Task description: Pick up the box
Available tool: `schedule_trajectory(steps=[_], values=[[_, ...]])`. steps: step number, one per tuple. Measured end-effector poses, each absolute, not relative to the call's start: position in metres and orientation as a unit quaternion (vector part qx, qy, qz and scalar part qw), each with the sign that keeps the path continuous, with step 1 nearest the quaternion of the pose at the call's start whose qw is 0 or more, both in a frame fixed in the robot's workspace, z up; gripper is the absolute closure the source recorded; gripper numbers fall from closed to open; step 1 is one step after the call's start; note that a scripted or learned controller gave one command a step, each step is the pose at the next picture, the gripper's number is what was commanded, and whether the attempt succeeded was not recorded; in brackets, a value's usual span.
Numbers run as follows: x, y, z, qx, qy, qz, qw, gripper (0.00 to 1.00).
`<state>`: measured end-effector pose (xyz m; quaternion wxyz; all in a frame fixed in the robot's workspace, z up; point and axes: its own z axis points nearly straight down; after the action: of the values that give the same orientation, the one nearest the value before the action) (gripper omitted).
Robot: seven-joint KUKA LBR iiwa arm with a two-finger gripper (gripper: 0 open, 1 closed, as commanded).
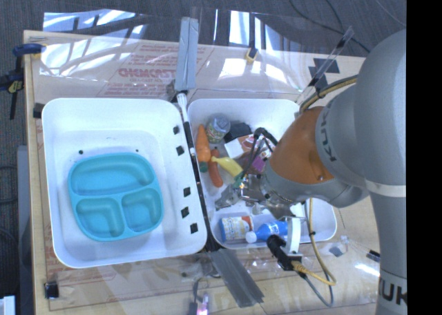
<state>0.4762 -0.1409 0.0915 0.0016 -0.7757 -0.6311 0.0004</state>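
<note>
grey arm (387,134) is looming closest to the lens. i am hovering my gripper (242,193) over the right bin (324,227), and cannot tell how it is set. the box (238,146) is lying just beyond, toward the bin's far wall, beside the carrot (202,144).

1 fixed camera looks down at a slant from above the bench (103,72), far enough back to take in both white bins. The arm (376,134) enters from the right and stands large and near the lens, covering much of the right bin (276,108). The left bin (55,168), well away from the gripper (238,193), lies in full view.
</note>
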Motion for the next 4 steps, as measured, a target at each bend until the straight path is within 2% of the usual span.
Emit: schedule_trajectory(steps=[1,2,3,4], values=[[0.477,-0.141,0.101,-0.774,-0.633,0.0008,0.001,1.00],[0.477,-0.004,0.191,-0.678,-0.735,0.0003,0.001,1.00],[0.476,-0.074,0.211,-0.605,-0.797,0.0010,0.001,1.00],[0.476,-0.078,0.191,-0.602,-0.798,0.0013,0.002,1.00]])
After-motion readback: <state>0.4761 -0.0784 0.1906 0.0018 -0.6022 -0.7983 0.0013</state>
